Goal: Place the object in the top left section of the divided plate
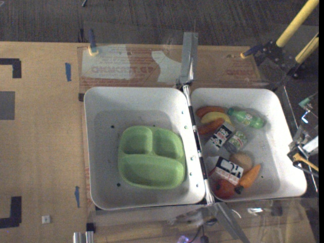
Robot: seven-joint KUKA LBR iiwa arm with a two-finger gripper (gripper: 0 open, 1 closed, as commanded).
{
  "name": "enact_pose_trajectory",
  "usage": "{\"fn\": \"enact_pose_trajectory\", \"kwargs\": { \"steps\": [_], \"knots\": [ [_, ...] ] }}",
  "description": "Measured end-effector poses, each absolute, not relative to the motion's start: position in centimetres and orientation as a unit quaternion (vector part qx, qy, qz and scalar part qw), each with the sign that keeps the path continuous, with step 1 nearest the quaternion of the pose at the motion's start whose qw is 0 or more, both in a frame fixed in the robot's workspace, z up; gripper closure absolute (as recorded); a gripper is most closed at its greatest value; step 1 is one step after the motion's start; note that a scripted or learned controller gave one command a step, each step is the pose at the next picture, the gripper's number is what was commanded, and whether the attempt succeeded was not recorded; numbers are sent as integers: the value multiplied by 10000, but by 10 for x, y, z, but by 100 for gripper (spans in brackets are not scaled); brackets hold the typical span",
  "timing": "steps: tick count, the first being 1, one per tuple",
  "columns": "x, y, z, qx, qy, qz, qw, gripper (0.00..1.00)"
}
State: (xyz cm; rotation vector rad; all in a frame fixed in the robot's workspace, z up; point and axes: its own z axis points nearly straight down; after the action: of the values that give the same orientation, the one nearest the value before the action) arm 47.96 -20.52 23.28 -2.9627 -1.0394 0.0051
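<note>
Objects for the task lie in the right bin (283,184), about ten toys including one green bottle (246,117), one carrot (249,176) and two cartons, while one green divided plate (151,157) waits in the left bin (101,135), so picking comes first, I judge.

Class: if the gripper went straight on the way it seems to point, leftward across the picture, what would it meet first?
Likely the right bin's rim, close beside the gripper. If it passes above that, the orange carrot lies next in line. Its height is unclear from this view.
</note>
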Motion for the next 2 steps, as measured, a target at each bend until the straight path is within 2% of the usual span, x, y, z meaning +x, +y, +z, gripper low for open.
{"fn": "enact_pose_trajectory", "kwargs": {
  "steps": [1,2],
  "knots": [
    [479,-219,168,-8786,-4775,9,17,100],
    [521,-197,191,-9308,-3656,5,2,100]
  ]
}}
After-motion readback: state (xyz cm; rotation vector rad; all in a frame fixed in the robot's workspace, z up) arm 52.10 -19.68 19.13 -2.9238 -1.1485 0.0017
